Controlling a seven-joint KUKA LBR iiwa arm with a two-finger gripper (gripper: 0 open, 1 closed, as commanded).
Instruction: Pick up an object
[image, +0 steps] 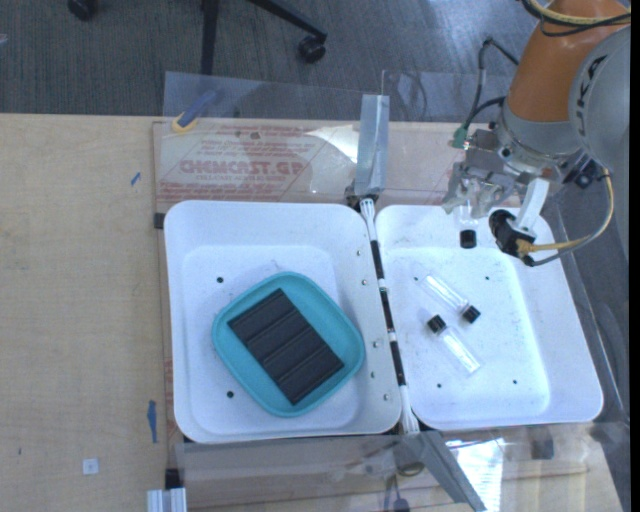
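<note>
Claw (490, 205) hovers over the right white bin's (560, 395) far edge (grip state unclear), well apart from two clear black-capped vials (452, 295), likely pre-approach.

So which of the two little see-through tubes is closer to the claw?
The upper clear tube, with its black cap at its lower right end, is closer to the claw. The other clear tube lies lower in the right bin.

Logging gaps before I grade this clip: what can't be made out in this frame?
- End effector, camera view: its own wrist hardware and cables cover it from above, so whether it grips anything is unclear.
- Two clear tubes with black caps in the right bin: too small and transparent to identify.
- Arm: cut off by the top and right edges.
- Teal tray in the left bin: the dark insert's material is unclear.
</note>
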